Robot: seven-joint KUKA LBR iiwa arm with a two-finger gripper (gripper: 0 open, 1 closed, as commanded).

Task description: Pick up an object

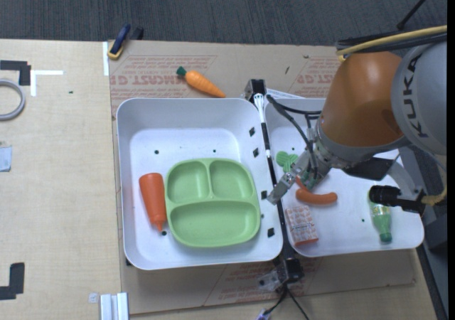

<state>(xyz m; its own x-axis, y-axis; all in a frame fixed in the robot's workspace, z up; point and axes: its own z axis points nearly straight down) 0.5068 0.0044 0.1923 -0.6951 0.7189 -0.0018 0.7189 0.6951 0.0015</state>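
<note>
My gripper (295, 185) hangs low over the left part of the right bin (355, 240), under the orange wrist band. Its fingers stand apart, open, with nothing between them. One fingertip (279, 190) is near the bin's left wall. The other is just above the left end of an orange-red sausage (318, 198) that lies on the bin floor. A green toy piece (286, 161) peeks out just behind the gripper, partly hidden by it. A red and white packet (301, 225) lies in front of the gripper. A green bottle (382, 219) lies at the bin's right side.
The left bin (135, 126) holds a green divided plate (212, 202) and an orange cone-shaped piece (153, 199) beside it. A toy carrot (200, 82) lies on the cardboard behind the bins. A blue and yellow item (119, 41) sits at the cardboard's back left corner.
</note>
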